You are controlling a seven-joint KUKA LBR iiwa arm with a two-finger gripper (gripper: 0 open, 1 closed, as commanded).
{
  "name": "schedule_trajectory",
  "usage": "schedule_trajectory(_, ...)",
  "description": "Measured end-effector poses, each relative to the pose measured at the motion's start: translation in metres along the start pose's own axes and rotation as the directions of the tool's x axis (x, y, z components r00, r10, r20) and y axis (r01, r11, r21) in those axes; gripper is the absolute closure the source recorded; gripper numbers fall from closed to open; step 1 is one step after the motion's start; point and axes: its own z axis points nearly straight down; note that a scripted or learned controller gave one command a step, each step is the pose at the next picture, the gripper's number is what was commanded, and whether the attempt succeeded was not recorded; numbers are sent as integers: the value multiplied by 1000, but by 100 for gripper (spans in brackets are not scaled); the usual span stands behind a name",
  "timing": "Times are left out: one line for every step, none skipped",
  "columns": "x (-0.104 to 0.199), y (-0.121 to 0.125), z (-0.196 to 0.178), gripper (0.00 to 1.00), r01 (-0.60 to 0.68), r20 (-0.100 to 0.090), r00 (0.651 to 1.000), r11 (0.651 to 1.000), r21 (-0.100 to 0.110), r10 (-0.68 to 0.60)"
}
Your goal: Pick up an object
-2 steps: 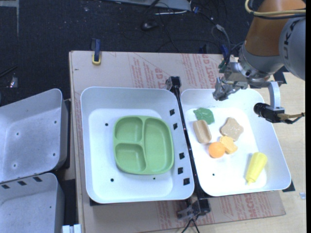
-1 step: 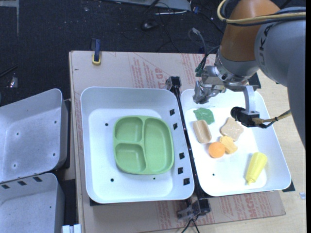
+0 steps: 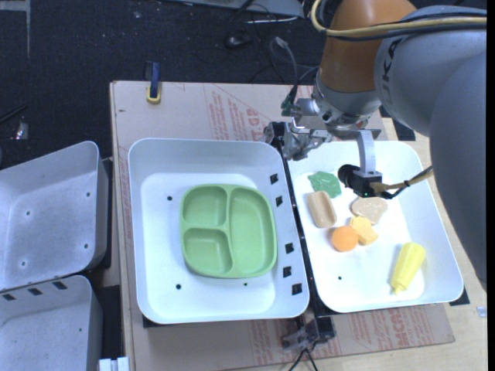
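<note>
Overhead, the grey arm (image 3: 433,60) with its orange band reaches down to the far edge of the right bin (image 3: 433,284). Its tool (image 3: 309,141) hangs over the divide between the bins; whether it is open or closed cannot be told, and nothing shows in its grasp. Left of the tool, the left bin (image 3: 155,284) holds a green divided plate (image 3: 228,230). Nearer the camera than the tool lie a yellow corn cob (image 3: 407,266), a tan bread stick (image 3: 321,209), an orange ball (image 3: 345,239) and a green leaf (image 3: 325,182). Red printing on the table (image 3: 232,114) is too faint to read.
</note>
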Motion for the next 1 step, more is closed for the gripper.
schedule_trajectory(57, -3, 15, 100, 0, -1, 1000, 1000, 4, 0)
